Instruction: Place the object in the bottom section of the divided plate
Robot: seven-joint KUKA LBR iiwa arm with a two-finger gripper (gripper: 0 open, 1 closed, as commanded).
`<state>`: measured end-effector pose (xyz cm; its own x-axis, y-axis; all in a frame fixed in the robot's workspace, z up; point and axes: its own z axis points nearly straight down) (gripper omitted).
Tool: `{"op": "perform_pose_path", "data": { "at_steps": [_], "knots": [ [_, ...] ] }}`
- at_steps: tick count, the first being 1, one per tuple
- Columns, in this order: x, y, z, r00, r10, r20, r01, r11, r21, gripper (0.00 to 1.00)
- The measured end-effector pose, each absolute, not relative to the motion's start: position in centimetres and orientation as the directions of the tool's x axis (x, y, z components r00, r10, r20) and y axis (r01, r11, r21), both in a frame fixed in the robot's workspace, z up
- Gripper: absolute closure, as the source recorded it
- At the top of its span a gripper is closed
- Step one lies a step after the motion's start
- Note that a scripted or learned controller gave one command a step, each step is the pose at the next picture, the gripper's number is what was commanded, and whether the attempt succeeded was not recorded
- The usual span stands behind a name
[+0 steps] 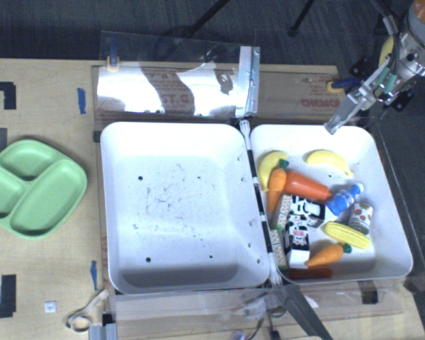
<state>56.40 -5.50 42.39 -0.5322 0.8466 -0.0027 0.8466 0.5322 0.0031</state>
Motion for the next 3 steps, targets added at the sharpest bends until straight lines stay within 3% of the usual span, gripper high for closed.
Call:
{"op": "perform_pose_path", "data": {
  "at_steps": [1, 2, 3],
  "knots": [
    [51.7, -5.8, 28.2, -0.453, 0.891, -0.001, 0.891, 0.453, 0.002, 0.0],
    [51.8, -5.8, 29.2, -0.453, 0.892, -0.003, 0.892, 0.453, 0.005, 1.0],
    [52.6, -10.5, 29.7, -0.468, 0.884, -0.003, 0.884, 0.468, 0.003, 1.0]
  ]
}}
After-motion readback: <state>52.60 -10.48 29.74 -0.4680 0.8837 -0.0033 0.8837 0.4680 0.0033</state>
